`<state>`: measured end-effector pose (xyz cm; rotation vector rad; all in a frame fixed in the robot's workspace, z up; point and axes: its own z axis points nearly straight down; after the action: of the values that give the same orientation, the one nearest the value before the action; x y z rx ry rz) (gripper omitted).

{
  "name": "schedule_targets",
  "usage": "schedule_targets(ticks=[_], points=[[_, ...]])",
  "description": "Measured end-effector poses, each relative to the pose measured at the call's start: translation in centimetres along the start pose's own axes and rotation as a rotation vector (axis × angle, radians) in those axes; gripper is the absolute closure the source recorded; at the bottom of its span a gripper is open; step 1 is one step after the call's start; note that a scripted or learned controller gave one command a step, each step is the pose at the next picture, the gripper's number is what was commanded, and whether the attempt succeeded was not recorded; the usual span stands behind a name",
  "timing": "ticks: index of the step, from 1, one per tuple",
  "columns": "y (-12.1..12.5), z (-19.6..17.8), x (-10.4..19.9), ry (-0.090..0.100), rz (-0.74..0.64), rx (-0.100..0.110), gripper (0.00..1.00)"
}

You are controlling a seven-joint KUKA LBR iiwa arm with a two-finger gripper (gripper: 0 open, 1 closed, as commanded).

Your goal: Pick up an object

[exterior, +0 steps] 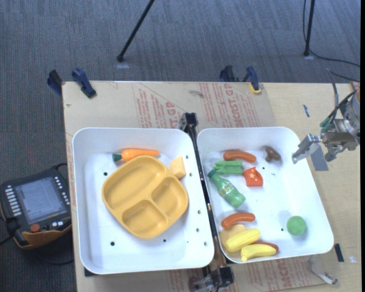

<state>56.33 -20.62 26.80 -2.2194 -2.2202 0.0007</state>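
Note:
My gripper (310,156) hovers at the right bin's (304,181) far right rim, fingers apart with nothing between them. The right bin holds a sausage (239,156), a brown lump (272,154), green beans (229,168), a red pepper piece (252,176), a green bottle (227,188), a second sausage (238,219), a yellow corn cob (242,239), a banana (258,250) and a green ball (296,225). The brown lump lies closest to the gripper, to its left.
The left bin (91,224) carries a yellow divided plate (145,196), a carrot (139,153) and a cheese wedge (177,167). Blue clamps (82,81) grip the bench's far edge. A teach pendant (35,205) lies on the floor at left.

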Motion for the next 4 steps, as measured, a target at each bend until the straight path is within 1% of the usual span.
schedule_targets(ticks=[1,2,3,4], points=[[-5.0,11.6,4.0,0.002,-0.115,0.004,0.00],[-8.5,18.1,8.3,0.001,-0.297,0.002,0.00],[-4.6,18.1,10.2,0.000,-0.182,0.001,0.00],[-4.6,17.2,10.2,0.002,-0.178,0.003,1.00]])
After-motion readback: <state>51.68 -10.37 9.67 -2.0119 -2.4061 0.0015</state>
